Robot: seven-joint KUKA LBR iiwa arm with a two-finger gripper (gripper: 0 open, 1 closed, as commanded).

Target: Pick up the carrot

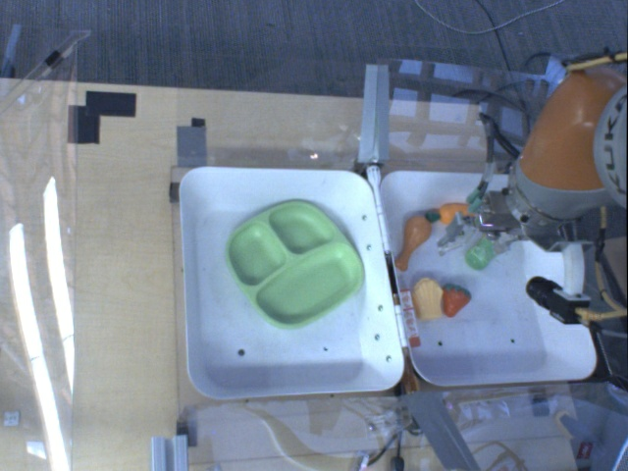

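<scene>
The metal two-finger gripper hangs over the small orange carrot in the frame's upper right, finger state impossible to tell, and risks snagging the crowding green round toy instead.

Arm cut off by right edge. Tool tips too blurred/small to read. Carrot partly hidden behind tool; only orange bit shows. Green item under tool, partly covered, can't ID.
</scene>
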